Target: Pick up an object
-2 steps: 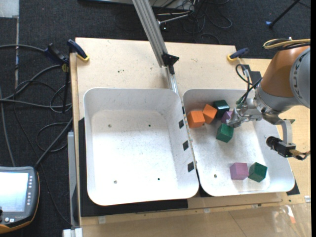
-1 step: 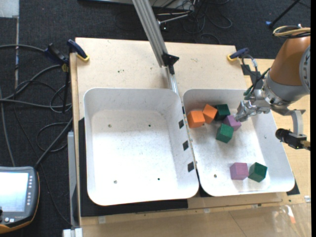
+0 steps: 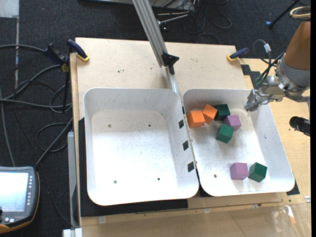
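A robotics lab. A plywood desk (image 3: pixel 128 63) stands on dark carpet (image 3: pixel 39 14), with clamps (image 3: pixel 76 49) at its back corners and loose cables (image 3: pixel 29 83) trailing over the floor. An aluminium mast (image 3: pixel 148 23) rises from the desk's rear. A teach pendant (image 3: pixel 17 197) with a lit screen lies at lower left, and two white bins (image 3: pixel 133 142) sit side by side.
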Motion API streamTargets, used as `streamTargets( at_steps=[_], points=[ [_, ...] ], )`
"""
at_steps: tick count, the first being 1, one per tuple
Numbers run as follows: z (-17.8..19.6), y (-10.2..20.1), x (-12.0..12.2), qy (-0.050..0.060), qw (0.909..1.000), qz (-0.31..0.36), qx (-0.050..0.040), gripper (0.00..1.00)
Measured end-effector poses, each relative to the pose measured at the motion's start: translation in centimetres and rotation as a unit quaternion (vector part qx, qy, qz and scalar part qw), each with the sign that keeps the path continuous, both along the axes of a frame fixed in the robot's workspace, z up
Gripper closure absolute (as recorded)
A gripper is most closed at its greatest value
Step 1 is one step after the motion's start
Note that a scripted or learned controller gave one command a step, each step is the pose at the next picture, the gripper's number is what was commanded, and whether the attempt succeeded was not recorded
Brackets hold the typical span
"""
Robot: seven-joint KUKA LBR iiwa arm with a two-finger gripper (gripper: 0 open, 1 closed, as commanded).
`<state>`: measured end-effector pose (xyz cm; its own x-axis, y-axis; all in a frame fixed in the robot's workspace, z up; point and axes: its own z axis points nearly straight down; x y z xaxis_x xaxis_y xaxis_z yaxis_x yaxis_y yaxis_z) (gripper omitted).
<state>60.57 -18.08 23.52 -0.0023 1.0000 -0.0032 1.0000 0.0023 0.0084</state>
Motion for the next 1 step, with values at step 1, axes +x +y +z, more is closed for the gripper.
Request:
streamTargets(
  at_steps=[1],
  points=[
    [4.5, -0.56, 0.3, 0.001, 1.0, 0.0, 0.0001, 1.0]
  ],
)
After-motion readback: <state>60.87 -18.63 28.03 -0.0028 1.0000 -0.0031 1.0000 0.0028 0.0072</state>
